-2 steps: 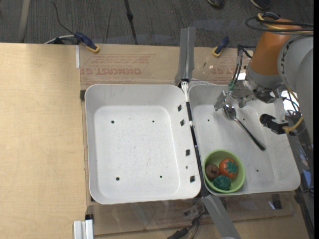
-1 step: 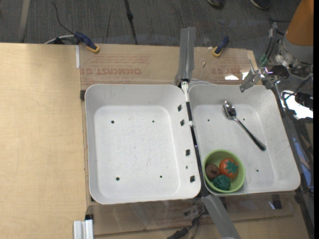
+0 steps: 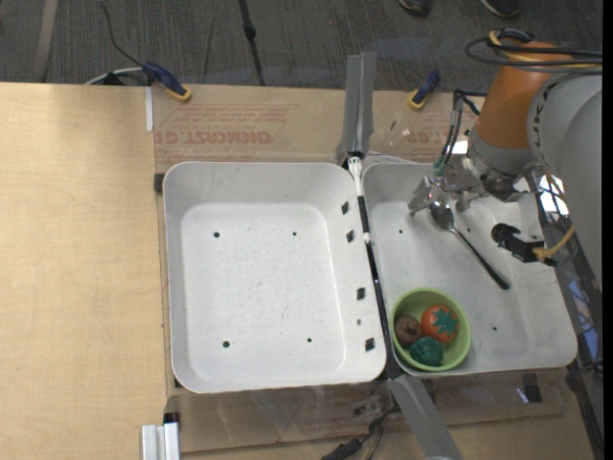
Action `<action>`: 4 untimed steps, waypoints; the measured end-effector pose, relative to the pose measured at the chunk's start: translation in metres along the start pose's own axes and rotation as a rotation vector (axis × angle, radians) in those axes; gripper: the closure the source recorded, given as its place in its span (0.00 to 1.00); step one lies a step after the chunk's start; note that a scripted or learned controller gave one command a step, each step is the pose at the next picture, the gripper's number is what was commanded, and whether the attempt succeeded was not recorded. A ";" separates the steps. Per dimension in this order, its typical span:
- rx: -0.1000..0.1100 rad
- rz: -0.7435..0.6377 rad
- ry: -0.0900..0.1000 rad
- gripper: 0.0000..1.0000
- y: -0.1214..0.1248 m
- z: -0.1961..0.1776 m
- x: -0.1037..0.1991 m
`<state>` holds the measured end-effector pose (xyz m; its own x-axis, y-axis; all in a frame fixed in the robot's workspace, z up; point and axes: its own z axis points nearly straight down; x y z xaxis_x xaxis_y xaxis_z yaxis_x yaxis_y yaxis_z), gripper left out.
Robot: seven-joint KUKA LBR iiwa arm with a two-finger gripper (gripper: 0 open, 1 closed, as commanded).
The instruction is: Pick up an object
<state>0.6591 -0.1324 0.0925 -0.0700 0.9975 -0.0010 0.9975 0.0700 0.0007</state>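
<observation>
My gripper hangs low over the far part of the right bin, near its back left corner. A thin dark stick-like utensil lies slantwise on the bin floor, its upper end right under the gripper. I cannot tell whether the gripper touches it. A green bowl stands at the bin's front left corner. It holds a red-orange tomato-like piece, a brown piece and a dark green piece.
The left bin sits beside the right one, with a grey divider post rising between them at the back. Bare wooden bench lies to the left. The arm fills the upper right.
</observation>
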 end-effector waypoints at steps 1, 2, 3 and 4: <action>0.002 0.061 0.001 0.00 -0.080 0.001 0.036; 0.000 0.066 0.001 1.00 -0.079 -0.009 0.033; 0.000 0.102 -0.002 1.00 -0.039 -0.170 0.008; 0.002 0.102 -0.001 0.00 -0.039 -0.169 0.008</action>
<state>0.6196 -0.1267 0.2612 0.0315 0.9995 -0.0023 0.9995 -0.0315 -0.0010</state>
